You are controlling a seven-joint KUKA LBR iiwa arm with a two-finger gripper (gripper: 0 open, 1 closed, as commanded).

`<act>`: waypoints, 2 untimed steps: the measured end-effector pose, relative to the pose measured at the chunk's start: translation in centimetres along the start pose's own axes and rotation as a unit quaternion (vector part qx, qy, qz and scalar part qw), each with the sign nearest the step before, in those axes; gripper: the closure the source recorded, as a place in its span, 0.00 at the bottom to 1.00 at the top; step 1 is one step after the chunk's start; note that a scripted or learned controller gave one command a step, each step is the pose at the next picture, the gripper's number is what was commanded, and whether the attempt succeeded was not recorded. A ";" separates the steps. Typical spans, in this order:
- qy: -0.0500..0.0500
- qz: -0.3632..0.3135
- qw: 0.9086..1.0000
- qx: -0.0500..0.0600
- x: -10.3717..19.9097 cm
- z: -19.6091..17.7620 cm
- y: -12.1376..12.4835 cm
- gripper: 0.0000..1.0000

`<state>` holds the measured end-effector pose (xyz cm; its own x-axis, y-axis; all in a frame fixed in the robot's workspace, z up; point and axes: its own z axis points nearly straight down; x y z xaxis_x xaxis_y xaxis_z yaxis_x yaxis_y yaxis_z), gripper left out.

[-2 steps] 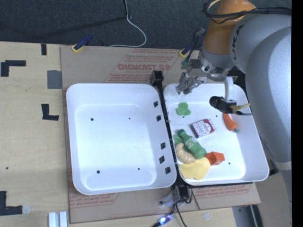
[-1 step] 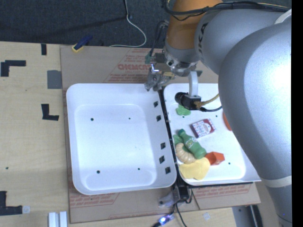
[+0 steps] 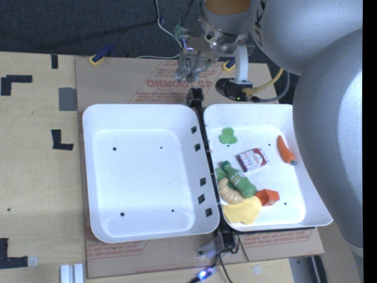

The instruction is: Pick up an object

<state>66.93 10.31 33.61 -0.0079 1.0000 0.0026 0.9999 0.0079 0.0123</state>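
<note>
Camera view: jaws hang over the brown cardboard sheet (image 3: 118, 78), just past the far rims of the two bins, roughly in line with the seam where the bins meet; spread or pressed together, can't tell from this angle.

Everything pickable sits in the right bin (image 3: 268, 119), on the camera side of the jaws and off to frame-right of them; all of it well apart from the jaws.

- closest to the jaws: small green piece (image 3: 228, 137), on its own, just frame-right of the seam
- further from the jaws: dark red packet (image 3: 252, 159) with a white label, flat, about mid-bin; orange carrot-shaped piece (image 3: 285, 150) frame-right of the packet, near the bin's outer wall, not touching the packet
- furthest from the jaws, a cluster by the near rim: green bottle-shaped item (image 3: 238, 180) lying on a slant; tan lumpy piece (image 3: 227, 191) touching it on the seam side; yellow piece (image 3: 242, 211) at the near rim, touching the tan piece; red block (image 3: 268, 197) just beside the yellow piece and the low end of the green item

Left bin (image 3: 141, 175) lies on the camera side of the jaws, frame-left of the seam; white floor with a few small dark dots.

Blue-and-yellow clip (image 3: 101, 53) sits frame-left of the jaws, at the far corner of the cardboard; well apart from them.

Tabletop (image 3: 35, 158) is pale wood, frame-left of everything; black tape marks (image 3: 59, 139) stuck on it.
</note>
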 end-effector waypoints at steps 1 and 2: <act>0.000 0.002 1.000 -0.002 1.6 -14.0 0.1 1.00; -0.001 0.003 1.000 0.003 2.0 -20.4 -1.5 1.00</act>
<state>65.21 12.24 54.00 -0.0028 1.0000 0.0012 1.0000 0.0028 0.0072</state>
